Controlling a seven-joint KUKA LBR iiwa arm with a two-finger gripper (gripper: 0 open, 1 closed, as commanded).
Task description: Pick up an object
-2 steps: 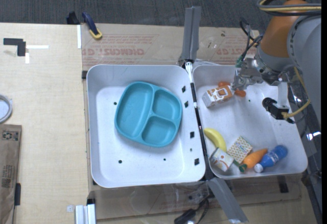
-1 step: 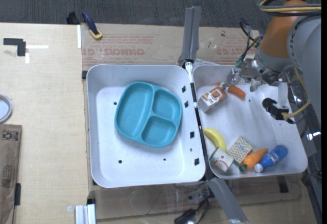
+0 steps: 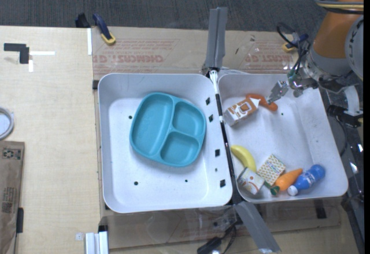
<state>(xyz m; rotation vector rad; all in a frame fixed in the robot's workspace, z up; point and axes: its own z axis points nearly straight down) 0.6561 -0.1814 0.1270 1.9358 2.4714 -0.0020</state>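
My gripper (image 3: 276, 93) hangs low over the back of the right bin (image 3: 324, 131), reaching in from the right under the orange wrist band. Its tip is right beside an orange toy piece (image 3: 259, 100) that lies next to a small brown and white carton (image 3: 240, 111). Whether the tip touches the orange piece cannot be told. Nearer the front of this bin lie a banana (image 3: 244, 157), a small box (image 3: 250, 181), a patterned packet (image 3: 271, 168), a carrot (image 3: 287, 179) and a blue bottle (image 3: 307, 179).
The left bin (image 3: 113, 160) holds a blue divided plate (image 3: 167, 129). A grey upright post (image 3: 217, 39) stands behind the wall between the bins. Cables hang at the right edge by the arm. A tape roll (image 3: 3, 124) lies far left on the bench.
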